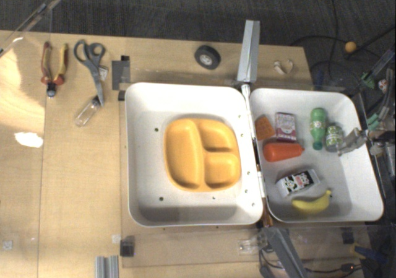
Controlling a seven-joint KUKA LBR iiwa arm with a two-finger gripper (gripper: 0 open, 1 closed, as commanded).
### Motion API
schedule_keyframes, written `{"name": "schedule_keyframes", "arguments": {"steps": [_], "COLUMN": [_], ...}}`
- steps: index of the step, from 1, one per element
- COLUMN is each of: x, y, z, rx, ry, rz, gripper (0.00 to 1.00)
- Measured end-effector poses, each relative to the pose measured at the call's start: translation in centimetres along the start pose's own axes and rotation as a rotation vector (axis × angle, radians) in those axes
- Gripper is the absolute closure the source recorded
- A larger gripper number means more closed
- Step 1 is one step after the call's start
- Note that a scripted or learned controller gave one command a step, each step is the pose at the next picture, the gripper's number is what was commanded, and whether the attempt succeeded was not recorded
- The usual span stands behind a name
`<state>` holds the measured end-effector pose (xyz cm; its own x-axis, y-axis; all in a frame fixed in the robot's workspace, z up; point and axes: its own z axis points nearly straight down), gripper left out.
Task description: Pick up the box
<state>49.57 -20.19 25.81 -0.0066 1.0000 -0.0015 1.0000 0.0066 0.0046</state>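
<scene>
A small red and white box [285, 125] stands near the back left of the right bin [365, 205]. A black and white carton [297, 182] lies nearer the front, beside a yellow banana [311, 202]. My gripper [348, 142] reaches in over the right bin's right side, just right of a green can [333, 136] and well apart from the box. Nothing shows in its grasp.
In the right bin also lie an orange piece [264, 127], a red vegetable [283, 150] and a green bottle [317, 125]. The left bin [145, 147] holds a yellow divided tray [202, 152]. Scissors [93, 63], pliers [52, 66] and a tape roll [207, 56] rest on the bench.
</scene>
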Motion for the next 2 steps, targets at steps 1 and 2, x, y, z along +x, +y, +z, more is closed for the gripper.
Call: {"name": "schedule_keyframes", "arguments": {"steps": [1, 2], "x": [8.1, 8.8], "y": [2.9, 9.7], "z": [6.8, 12.3], "rx": [0.002, 0.002], "ry": [0.001, 0.001], "rz": [-0.002, 0.059], "gripper": [0.0, 0.0]}}
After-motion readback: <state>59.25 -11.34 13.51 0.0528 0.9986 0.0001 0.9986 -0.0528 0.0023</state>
